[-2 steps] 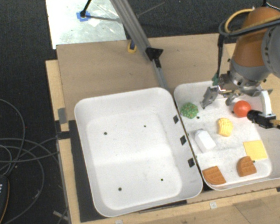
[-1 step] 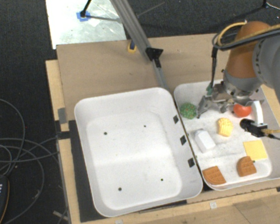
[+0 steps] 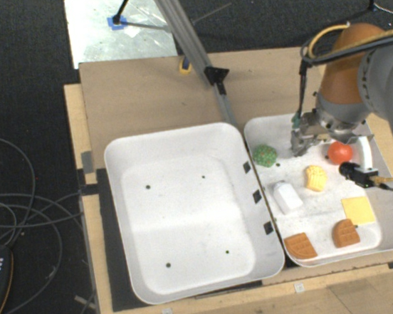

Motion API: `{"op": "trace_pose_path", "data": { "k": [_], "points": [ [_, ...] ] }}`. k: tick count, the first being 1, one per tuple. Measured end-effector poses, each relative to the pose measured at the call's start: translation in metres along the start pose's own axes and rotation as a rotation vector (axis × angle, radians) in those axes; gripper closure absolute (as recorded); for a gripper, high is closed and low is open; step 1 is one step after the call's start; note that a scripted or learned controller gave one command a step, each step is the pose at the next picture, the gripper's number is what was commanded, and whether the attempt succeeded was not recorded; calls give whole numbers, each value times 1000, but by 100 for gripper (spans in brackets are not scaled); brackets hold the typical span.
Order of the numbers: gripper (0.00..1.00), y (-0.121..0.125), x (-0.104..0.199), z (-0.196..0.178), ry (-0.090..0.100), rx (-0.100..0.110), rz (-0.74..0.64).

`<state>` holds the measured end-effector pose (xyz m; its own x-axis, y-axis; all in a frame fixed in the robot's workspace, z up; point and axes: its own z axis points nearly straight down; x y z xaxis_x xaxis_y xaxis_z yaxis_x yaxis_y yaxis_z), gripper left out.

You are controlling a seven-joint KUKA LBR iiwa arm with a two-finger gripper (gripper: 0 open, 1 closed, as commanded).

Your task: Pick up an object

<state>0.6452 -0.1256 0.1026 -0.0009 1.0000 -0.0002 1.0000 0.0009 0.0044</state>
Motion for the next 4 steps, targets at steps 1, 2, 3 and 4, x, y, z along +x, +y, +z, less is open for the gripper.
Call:
{"op": "trace_pose_path", "data": {
  "k": [1, 2, 3, 4],
  "points": [
    [100, 7, 7, -48, 0, -3, -5],
    [100, 9, 13, -94, 0, -2, -5],
    [100, 10, 12, -118, 0, 0, -5],
    [100, 22, 66, -127, 2, 1, -10]
  ]
}}
